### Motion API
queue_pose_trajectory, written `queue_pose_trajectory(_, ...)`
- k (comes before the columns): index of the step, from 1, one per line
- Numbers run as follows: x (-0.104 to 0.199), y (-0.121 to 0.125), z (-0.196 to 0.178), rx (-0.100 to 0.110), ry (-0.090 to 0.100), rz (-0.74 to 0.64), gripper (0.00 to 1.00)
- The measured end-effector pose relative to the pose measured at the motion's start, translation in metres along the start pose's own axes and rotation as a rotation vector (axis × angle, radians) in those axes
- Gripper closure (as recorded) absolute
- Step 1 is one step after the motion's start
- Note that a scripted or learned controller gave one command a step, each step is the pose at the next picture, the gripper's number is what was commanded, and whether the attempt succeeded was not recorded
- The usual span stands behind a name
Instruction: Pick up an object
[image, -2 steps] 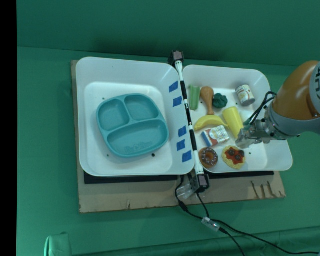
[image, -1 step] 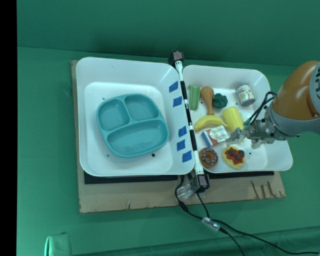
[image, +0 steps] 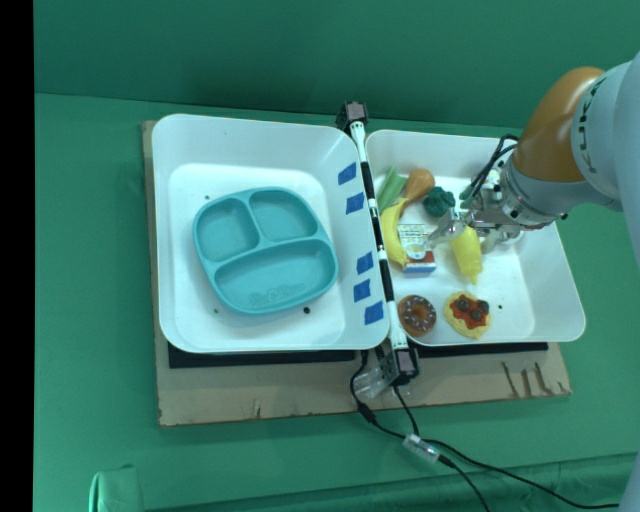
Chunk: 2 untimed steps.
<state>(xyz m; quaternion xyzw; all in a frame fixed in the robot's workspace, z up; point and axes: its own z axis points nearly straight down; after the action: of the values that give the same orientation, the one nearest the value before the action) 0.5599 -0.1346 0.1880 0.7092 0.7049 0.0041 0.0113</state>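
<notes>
The yellow corn cob (image: 467, 254) is a short, stubby toy with a rounded lower end, plain yellow along all that shows. It lies in the right bin (image: 540, 290), at about one o'clock from that bin's centre, just right of the small carton (image: 417, 250) and above the pizza slice (image: 467, 314). Its upper end sits under the gripper's (image: 470, 226) metal parts.

The grey arm (image: 585, 120) enters from three o'clock, its orange band (image: 555, 115) turned toward the camera, and the wrist angles down toward nine o'clock so that the gripper hangs over the corn's top end. How wide the claw stands, and whether it has hold of the corn, cannot be told from this angle; the parts are too small and crowded.

The corn's long axis runs close to twelve-to-six, leaning slightly toward eleven at the top, with the free rounded end pointing to six.

Around it: a dark green broccoli floret (image: 437, 202) at eleven o'clock from the corn, a banana (image: 392, 232) at nine, and a chocolate doughnut (image: 416, 314) at seven. The left bin (image: 190, 150) holds a teal divided plate (image: 265, 250).
</notes>
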Motion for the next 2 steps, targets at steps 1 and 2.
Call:
queue_pose_trajectory(1,-0.019,0.092,0.004,0.011,0.002,-0.001,0.0)
queue_pose_trajectory(2,0.006,0.07,0.002,0.008,0.002,0.0,0.0)
